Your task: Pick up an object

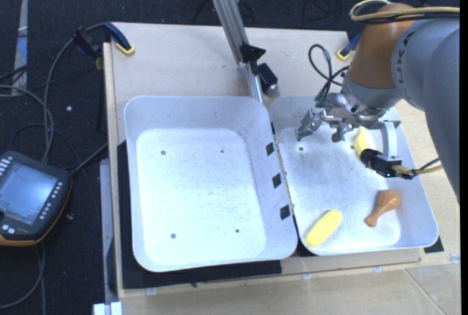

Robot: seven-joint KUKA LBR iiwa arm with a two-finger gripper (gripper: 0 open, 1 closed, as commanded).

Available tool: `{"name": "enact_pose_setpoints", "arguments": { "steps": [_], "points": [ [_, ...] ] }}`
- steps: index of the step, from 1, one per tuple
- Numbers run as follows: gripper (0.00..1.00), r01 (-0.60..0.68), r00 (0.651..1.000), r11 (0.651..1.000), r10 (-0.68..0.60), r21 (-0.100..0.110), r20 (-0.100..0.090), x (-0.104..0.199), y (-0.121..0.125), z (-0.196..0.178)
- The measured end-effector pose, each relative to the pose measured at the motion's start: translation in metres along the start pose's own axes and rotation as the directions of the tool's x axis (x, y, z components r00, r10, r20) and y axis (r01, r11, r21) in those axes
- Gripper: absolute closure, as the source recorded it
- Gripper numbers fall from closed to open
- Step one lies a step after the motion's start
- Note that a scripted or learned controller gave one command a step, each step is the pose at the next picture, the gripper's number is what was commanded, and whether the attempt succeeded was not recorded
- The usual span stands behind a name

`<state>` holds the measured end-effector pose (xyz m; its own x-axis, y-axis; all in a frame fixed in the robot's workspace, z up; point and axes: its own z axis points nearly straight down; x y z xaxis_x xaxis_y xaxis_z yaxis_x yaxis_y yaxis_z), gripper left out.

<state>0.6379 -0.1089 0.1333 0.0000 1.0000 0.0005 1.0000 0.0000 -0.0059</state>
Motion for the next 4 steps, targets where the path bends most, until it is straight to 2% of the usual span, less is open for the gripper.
{"name": "enact_pose_setpoints", "arguments": {
  "steps": [1, 2, 4],
  "points": [
    [0.0, 0.0, 1.0, 1.0, 0.0, -0.002, 0.0, 0.0, -0.001, 0.04],
    [1.0, 0.0, 1.0, 1.0, 0.0, -0.007, 0.001, 0.0, 0.001, 0.027],
    [1.0, 0.0, 1.0, 1.0, 0.0, -0.01, 0.001, -0.007, 0.008, -0.064]
  ]
}}
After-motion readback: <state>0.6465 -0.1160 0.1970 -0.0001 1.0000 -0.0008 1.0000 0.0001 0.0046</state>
